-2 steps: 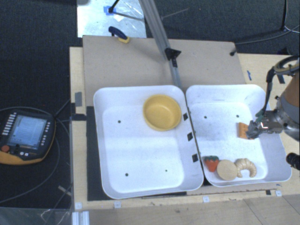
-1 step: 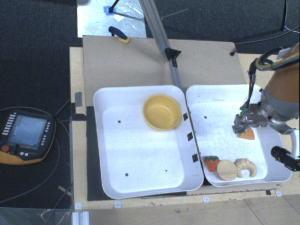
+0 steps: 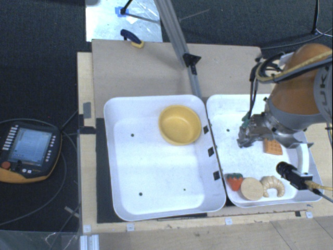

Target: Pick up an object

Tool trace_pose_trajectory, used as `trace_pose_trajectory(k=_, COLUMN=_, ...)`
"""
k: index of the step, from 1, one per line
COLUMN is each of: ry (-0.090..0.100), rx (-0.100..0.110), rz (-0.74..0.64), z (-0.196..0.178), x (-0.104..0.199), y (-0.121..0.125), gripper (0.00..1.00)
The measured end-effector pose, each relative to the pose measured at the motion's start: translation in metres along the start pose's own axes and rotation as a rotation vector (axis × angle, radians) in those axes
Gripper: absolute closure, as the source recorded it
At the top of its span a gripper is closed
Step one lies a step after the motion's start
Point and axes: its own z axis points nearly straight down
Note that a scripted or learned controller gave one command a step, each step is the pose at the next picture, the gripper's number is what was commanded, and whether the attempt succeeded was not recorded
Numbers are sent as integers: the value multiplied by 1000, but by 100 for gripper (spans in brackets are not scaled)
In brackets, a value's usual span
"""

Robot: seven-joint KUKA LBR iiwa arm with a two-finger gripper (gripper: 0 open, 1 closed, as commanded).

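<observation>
The yellow bowl point(image 3: 180, 124) sits upright at the left bin's point(image 3: 125, 191) far edge: probably light, rigid, slick, best pinched at the rim. The orange cracker point(image 3: 272, 148) lies beside the hand point(image 3: 246, 137); whether that is spread, I cannot tell.

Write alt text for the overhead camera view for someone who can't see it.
A grey and orange robot arm reaches into the right bin, its gripper above a cracker. Toy foods lie at that bin's near edge; a yellow bowl sits in the left bin.
</observation>
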Motion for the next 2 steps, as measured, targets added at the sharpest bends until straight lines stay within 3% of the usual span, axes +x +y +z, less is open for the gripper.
trace_pose_trajectory(k=2, ry=0, rx=0, rz=0, z=-12, x=94, y=31, gripper=100)
